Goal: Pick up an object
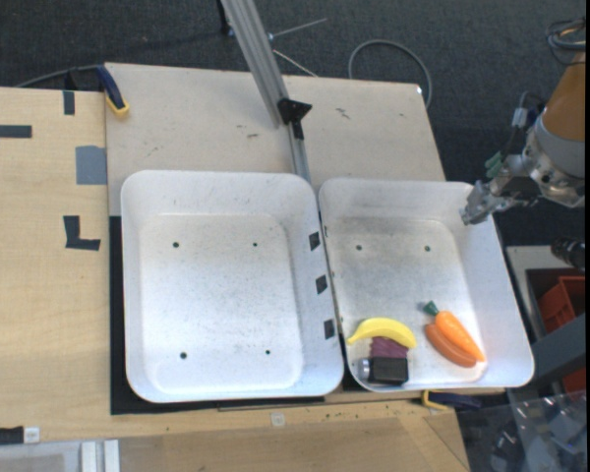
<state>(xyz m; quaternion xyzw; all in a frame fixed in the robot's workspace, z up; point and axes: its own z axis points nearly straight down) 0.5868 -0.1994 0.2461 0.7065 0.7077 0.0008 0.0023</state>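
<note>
Two shallow white bins sit side by side on the bench. The left bin (pixel 216 283) has a speckled floor with four small dark dots near its corners. The right bin (pixel 393 254) carries three things, all gathered along its near edge.

A yellow banana (pixel 382 331) lies curved near the near-left corner of the right bin. Just in front of it, touching or nearly so, sits a small dark block (pixel 387 362), purple on top and black below, right against the bin's near rim; no writing on it can be read at this size. An orange carrot (pixel 453 339) with a green stub at its top end lies toward the near-right corner, apart from the banana and tilted so the green end points toward the bin's middle.

The gripper (pixel 477 207) hangs at the far-right corner of the right bin, over or just beside its rim, well apart from all three objects. It is small and blurred here, so whether its fingers are spread or closed cannot be told, and nothing can be seen held in it.

A slanted metal rail (pixel 261 52) runs from the far edge of the bench down to the gap between the bins. No brands or labels are legible anywhere.
</note>
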